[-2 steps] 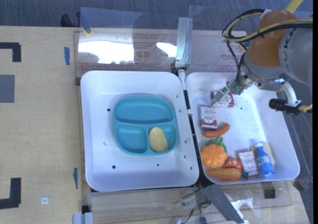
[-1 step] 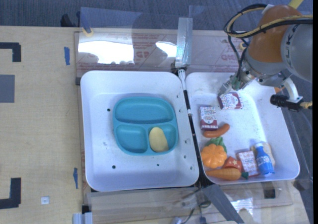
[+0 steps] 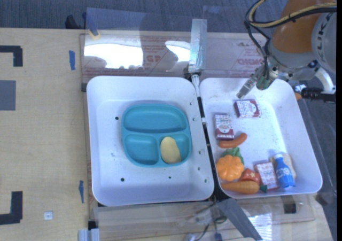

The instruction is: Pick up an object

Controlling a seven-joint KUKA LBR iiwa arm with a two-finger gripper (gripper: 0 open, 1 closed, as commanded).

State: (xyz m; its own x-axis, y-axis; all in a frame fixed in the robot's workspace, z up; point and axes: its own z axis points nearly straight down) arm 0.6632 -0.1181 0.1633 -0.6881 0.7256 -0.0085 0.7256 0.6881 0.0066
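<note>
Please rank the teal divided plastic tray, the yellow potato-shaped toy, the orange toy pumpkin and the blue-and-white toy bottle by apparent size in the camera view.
1. Teal divided plastic tray, by far the largest.
2. Orange toy pumpkin.
3. Yellow potato-shaped toy, close to the pumpkin, so unsure.
4. Blue-and-white toy bottle.

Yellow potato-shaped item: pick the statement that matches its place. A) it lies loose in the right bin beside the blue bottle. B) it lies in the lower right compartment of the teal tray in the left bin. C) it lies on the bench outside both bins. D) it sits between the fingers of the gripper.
B: the yellow item rests in the lower right compartment of the teal tray, which sits in the left bin.
</note>
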